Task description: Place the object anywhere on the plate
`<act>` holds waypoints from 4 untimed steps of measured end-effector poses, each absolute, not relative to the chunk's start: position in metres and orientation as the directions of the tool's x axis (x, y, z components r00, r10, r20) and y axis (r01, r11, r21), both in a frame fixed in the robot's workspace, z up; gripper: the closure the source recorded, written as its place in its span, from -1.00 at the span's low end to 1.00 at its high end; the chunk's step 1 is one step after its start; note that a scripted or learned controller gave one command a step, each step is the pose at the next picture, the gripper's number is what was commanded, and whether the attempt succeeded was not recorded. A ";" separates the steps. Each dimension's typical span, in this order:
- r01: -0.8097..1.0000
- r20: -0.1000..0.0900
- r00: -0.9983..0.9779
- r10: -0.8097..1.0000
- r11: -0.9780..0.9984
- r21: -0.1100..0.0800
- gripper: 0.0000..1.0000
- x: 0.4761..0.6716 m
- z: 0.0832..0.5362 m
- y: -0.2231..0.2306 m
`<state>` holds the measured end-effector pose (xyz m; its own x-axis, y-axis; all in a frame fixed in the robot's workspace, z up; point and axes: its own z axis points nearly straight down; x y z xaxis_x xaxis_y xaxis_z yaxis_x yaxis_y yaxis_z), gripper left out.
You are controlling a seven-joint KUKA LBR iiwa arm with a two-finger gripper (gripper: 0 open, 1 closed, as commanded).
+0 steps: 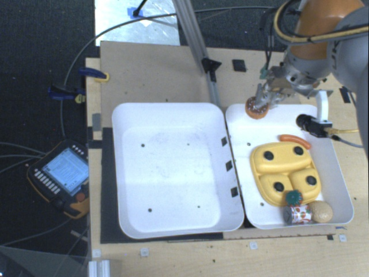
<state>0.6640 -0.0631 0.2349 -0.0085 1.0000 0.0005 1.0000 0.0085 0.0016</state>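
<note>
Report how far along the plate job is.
Done: nothing placed yet by the look of it. In hand: the gripper is at the far left corner of the right bin, right at a small round brown object; whether it is gripped is unclear. Left: carry it to the yellow plate and set it down. A hot dog lies beside the plate's far edge.

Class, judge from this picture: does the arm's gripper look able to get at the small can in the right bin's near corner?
Probably yes. The can stands uncovered beside the yellow plate, open from above, though a pale ball crowds it. The gripper hangs at the bin's far corner.
</note>
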 end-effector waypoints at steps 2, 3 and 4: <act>1.000 0.002 -0.009 1.000 0.009 -0.001 1.00 0.620 0.229 0.039; 1.000 0.003 -0.011 1.000 0.011 -0.002 1.00 0.595 0.227 0.095; 1.000 0.002 -0.011 1.000 0.011 0.000 1.00 0.581 0.227 0.158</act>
